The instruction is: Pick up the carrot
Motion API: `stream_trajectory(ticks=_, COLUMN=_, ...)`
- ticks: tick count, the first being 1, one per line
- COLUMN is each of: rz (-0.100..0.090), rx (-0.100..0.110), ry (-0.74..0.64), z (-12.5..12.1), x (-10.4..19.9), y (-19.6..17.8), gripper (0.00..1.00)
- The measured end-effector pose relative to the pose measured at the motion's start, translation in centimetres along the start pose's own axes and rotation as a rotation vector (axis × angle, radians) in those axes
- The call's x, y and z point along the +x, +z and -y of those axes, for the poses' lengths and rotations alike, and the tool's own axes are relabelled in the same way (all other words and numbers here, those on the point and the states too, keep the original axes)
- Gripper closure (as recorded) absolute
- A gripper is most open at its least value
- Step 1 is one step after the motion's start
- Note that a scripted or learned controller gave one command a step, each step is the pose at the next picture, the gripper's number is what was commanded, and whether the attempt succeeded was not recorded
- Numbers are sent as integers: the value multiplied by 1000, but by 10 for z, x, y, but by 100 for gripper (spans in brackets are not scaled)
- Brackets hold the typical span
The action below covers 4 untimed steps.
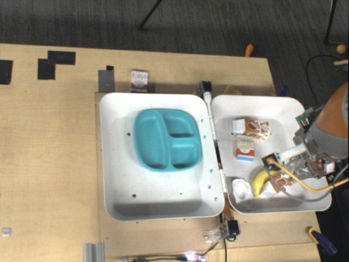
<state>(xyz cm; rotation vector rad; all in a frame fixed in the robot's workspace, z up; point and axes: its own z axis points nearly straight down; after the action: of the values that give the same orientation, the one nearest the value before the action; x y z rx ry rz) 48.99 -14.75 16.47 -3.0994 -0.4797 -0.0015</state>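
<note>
Two white bins [109, 146] on a seemingly wooden bench [49, 173].

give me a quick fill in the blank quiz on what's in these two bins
1. The teal tray has ____ compartments.
2. The tray lies in the ____ bin.
3. The banana lies in the ____ bin.
4. The end effector hovers over the ____ bin.

Missing words: three; left; right; right

A pale wooden bench [49, 162] stands on dark grey carpet [82, 12].
</note>
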Motion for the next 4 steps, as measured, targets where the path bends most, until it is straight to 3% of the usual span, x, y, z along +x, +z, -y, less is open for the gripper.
stream_trajectory(ticks=1, rz=0, rx=-3, ry=93, z=8, x=1, y=-28, gripper=100)
stream_trajectory(ticks=2, rz=-6, rx=-9, ry=94, z=-27, x=-10, y=-135, gripper=100)
stream_trajectory(ticks=3, rz=3, rx=-1, ry=33, z=4, x=-1, y=-75, gripper=100)
stream_trajectory(ticks=4, rz=-5, rx=-12, ry=8, z=-56, x=-20, y=-179, gripper=100)
